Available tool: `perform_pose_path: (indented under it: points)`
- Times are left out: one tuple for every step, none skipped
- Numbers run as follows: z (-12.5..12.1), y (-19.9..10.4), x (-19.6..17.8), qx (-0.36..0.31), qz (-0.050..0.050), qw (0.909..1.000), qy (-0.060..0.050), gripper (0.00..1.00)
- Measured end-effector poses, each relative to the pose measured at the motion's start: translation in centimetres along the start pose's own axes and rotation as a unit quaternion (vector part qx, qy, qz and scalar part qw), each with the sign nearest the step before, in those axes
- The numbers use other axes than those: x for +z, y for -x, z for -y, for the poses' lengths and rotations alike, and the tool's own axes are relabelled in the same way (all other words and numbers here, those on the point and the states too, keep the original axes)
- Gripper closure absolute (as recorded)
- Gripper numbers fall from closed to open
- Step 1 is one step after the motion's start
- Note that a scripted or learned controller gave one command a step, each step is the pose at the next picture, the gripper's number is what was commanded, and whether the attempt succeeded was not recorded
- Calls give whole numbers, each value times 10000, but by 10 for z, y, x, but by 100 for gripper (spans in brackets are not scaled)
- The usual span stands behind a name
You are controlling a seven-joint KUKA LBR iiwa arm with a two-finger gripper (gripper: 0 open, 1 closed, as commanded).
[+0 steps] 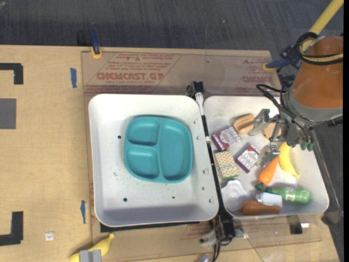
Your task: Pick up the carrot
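Camera view: crowded right bin leaves little margin around the carrot

Camera view shows the gripper (pixel 277 138) low over the right bin (pixel 322 192), its fingers (pixel 263 120) spread apart with nothing between them. The carrot (pixel 268 171) lies just below them in the picture, orange, tilted, its green end pointing down toward the green bottle (pixel 289 194).

From where I stand, the trouble is the company it keeps. The banana (pixel 287 160) lies against the carrot's right side, close enough that I cannot tell whether they touch. A finger coming down on that side could land on the banana instead, or wedge both together so that the wrong thing comes up, or neither.

On the carrot's left a small snack packet (pixel 247 158) sits near, with a patterned packet (pixel 227 164) just beyond it. If the fingers drop a little left of the carrot they could catch a packet edge and push the carrot away.

The carrot looks smooth and tapered, so I judge a grip near its thin end would likely slip off. Its slant matters too: fingers not turned across its length may close along it and squeeze it out.

The left bin (pixel 103 162), holding the teal divided plate (pixel 159 149), is well apart and poses no risk.
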State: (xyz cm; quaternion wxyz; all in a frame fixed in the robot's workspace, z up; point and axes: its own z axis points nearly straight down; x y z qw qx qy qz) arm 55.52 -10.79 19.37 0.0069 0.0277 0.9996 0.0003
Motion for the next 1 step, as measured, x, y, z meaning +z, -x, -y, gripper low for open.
perform_pose_path:
  points:
    - [32,-25,87,604,75,9981,-9,0]
